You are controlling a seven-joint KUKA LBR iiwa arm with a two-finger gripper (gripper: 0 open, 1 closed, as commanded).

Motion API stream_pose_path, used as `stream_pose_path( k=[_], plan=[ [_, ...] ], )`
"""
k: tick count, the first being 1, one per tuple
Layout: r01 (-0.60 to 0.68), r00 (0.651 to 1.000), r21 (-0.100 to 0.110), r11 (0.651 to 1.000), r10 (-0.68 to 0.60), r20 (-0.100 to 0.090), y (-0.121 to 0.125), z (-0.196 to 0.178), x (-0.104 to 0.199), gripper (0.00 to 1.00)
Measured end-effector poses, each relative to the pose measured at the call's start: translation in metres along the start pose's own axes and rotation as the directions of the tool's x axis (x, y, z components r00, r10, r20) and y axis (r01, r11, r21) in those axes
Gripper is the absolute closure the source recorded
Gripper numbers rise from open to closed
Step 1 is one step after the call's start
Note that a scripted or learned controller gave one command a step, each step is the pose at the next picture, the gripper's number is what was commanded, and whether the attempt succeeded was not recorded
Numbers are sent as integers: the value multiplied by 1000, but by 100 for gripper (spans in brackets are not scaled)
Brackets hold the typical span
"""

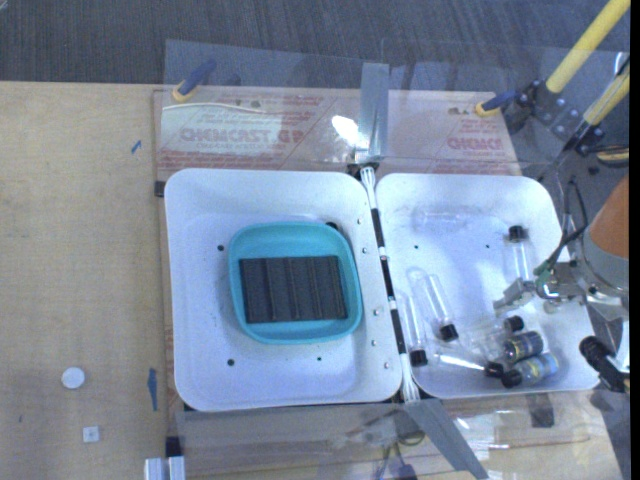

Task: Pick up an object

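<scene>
several clear plastic vials with black caps (515, 350) just below jaws (528, 290); jaws' state untellable; approach step, next needs descent onto one vial.

You've got two white bins (200, 218), a teal tray (240, 268) with a dark ribbed insert (293, 290), clear tubes (432, 298) with black caps, all on a tan surface (70, 218), yellow poles (595, 33) above.

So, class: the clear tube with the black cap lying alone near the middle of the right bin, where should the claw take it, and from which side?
Probably across the middle of the clear tube, coming from straight above. It lies flat with bare bin floor along both long sides, so fingers could straddle its narrow width.
</scene>
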State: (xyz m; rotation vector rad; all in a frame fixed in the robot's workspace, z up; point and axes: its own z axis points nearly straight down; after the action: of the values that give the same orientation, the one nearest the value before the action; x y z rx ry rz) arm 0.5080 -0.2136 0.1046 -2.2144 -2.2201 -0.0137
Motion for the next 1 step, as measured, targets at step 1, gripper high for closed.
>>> stream_pose_path(
  k=[1],
  plan=[
    [43,999,0,999,-43,9,-27,-13,44,0]
  ],
)
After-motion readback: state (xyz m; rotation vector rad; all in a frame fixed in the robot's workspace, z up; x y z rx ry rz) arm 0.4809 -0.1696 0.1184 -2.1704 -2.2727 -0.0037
